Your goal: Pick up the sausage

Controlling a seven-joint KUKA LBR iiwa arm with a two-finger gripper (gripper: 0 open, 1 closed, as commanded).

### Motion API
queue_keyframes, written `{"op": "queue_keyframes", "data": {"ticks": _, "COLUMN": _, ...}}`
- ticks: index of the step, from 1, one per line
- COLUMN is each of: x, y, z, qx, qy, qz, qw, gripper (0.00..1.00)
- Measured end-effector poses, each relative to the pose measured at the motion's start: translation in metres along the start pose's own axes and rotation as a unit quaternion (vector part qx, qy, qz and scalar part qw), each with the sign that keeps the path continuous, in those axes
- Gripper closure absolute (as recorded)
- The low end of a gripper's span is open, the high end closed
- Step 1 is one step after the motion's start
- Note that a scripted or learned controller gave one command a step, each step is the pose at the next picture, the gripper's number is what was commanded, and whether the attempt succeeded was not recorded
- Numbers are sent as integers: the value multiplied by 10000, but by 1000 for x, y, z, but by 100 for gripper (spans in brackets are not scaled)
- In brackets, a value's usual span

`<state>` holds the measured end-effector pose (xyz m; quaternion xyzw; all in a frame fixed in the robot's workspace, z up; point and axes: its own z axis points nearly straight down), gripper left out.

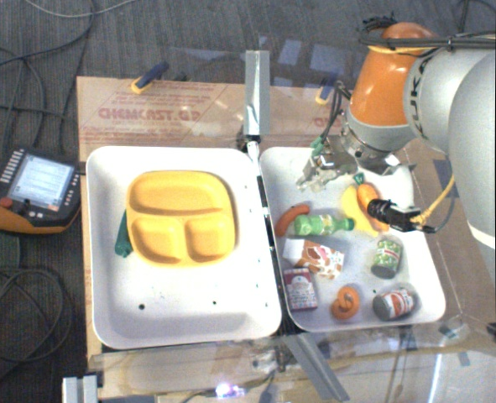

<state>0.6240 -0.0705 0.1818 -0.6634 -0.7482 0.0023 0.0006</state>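
A: Cans [394,302] sit up front in the right bin [436,309]. Where's the sausage [291,218]?

B: Left side, touching the green bottle [323,224], lying diagonal, upper end pointing right. Gripper [321,172] hovers just above, fingers apart, holding nothing.

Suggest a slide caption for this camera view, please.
Gripper hovers above the sausage in the right bin.

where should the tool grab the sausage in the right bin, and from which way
Probably at the sausage's upper-left half, coming straight down. It lies flat and slanted, its right end close against the green bottle, so fingers closing across its narrow width there have the most room. The tool hangs just above it.
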Motion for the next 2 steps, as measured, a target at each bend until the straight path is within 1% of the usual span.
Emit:
{"op": "queue_keyframes", "data": {"ticks": 1, "x": 0, "y": 0, "z": 0, "qx": 0, "qy": 5, "qz": -2, "qw": 10000, "gripper": 0}}
{"op": "queue_keyframes", "data": {"ticks": 2, "x": -28, "y": -10, "z": 64, "qx": 3, "qy": 10, "qz": -664, "qw": 9978, "gripper": 0}}
